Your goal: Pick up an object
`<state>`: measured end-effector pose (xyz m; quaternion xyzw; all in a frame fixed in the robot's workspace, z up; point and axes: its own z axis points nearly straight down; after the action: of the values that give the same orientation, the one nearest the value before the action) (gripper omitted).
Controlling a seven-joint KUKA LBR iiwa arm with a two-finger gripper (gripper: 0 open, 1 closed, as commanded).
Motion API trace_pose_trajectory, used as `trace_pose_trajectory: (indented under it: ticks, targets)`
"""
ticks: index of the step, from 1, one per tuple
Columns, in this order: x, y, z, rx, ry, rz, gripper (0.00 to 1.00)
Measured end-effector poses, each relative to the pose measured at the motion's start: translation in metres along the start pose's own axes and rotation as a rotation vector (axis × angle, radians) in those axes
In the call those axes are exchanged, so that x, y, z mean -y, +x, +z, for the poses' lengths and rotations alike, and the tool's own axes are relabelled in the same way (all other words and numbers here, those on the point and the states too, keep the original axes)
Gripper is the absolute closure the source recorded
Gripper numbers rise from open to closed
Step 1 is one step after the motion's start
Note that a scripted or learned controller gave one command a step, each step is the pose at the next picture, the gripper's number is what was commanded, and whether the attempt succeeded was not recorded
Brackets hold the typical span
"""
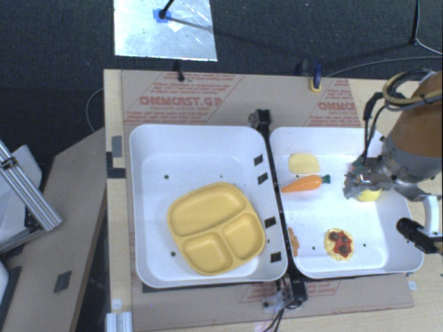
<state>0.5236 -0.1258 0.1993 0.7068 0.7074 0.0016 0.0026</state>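
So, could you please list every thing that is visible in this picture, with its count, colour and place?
divided tray: one, yellow, three compartments, in the left bin
left bin: one, white, on the bench
right bin: one, white, beside the left bin
carrot: one, orange with green end, right bin near the divider
pale round piece: one, light yellow, right bin, just behind the carrot
small pizza: one, yellow with red topping, right bin, front part
yellow object: one, yellow, right bin, partly hidden under the tool
shiny sheet: one, silver, on the dark floor behind the bench
arm: one, grey with orange band, right side
tool: one, dark metal, over the yellow object
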Motion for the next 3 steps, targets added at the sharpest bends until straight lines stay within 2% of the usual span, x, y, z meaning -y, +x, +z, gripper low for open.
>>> trace_pose_trajectory:
  ticks: [1,2,3]
  targets:
    - [-0.002,0.000,-0.031,0.000,0.001,-0.003,1.00]
    - [-0.023,0.052,-0.038,-0.003,0.002,-0.009,1.00]
    - [-0.035,0.105,-0.026,-0.003,0.004,-0.009,1.00]
